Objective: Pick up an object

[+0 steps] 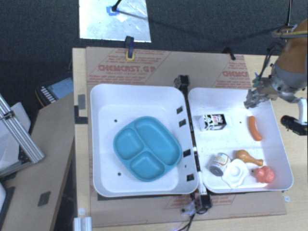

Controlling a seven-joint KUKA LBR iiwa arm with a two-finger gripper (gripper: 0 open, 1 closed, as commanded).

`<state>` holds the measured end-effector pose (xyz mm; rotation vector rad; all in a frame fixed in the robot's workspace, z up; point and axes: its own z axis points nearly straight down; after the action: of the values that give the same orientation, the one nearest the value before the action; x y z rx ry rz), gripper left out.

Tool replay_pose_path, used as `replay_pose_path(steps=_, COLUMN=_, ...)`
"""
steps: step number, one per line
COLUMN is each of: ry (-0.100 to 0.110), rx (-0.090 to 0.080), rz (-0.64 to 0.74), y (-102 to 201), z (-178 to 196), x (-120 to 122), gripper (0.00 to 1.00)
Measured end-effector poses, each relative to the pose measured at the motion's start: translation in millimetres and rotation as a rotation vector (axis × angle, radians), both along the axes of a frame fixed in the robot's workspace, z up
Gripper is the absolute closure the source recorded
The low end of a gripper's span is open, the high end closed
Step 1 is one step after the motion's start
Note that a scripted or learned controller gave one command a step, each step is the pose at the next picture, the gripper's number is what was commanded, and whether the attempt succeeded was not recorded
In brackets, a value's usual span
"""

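The gripper (251,101) is hovering over the right bin's (226,96) far right corner; how its tool is set I cannot tell. In that bin, a carton (213,121) is lying near the middle, a sausage (254,128) by the right edge, and a can (219,163), egg (236,172), drumstick (247,156) and pink toy (264,174) are crowding the near edge. A blue plate (146,148) is sitting mid left bin (106,100).

The arm (292,64) is cut off by the frame's right edge; whether the gripper (251,101) is open cannot be made out. Print on the small carton (213,121) and can (219,163) is too small to be read
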<state>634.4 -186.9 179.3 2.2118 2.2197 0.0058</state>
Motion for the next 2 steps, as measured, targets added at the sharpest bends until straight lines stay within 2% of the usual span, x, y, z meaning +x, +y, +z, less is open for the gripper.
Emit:
replay_pose_path(steps=1, ry=0.001, rx=0.001, rz=0.001, y=-0.4, z=49.3, x=1.9, gripper=1.0)
replay_pose_path(steps=2, ry=0.006, rx=0.002, rz=0.002, y=-0.2, z=37.0, x=2.7, gripper=1.0)
